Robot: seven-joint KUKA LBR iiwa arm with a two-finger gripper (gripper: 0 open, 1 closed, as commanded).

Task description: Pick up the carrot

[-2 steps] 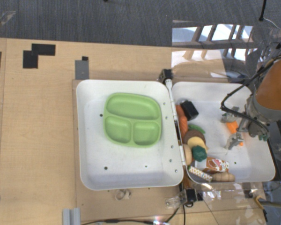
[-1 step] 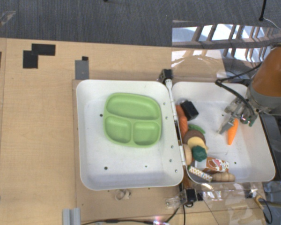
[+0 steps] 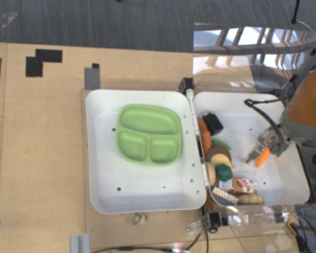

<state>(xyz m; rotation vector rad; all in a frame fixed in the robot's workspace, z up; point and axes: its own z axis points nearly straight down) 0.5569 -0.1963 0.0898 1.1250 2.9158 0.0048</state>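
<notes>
**Small carrot at the tool's tip, over the right bin**

The grey arm with the orange band (image 3: 310,107) reaches in from the table's right edge, its wrist bent down and toward the middle of the right-hand shallow white bin (image 3: 289,194). The tool (image 3: 263,151) points down and to the left, and a small orange tapered carrot (image 3: 262,157) sits at its tip, slanted, with its thin end toward the bin's near edge. The carrot appears to lie between the two fingers, so the tool reads as closed on it, though the grip looks to be near one end, not at the middle.

To do this step well, the lift should be straight up and slow, since a hold that far off-centre could let the carrot swing or slip out. Keeping the wrist angle fixed would help.

The other things crowd the right bin's left wall: a black block (image 3: 213,123), a longer orange vegetable piece (image 3: 205,136), a brown round piece (image 3: 219,154) and a printed packet (image 3: 244,185) toward the near left corner. They are well apart from the tool, so the rise is clear. A light green divided plate (image 3: 149,133) lies in the left-hand white bin (image 3: 102,194).
</notes>
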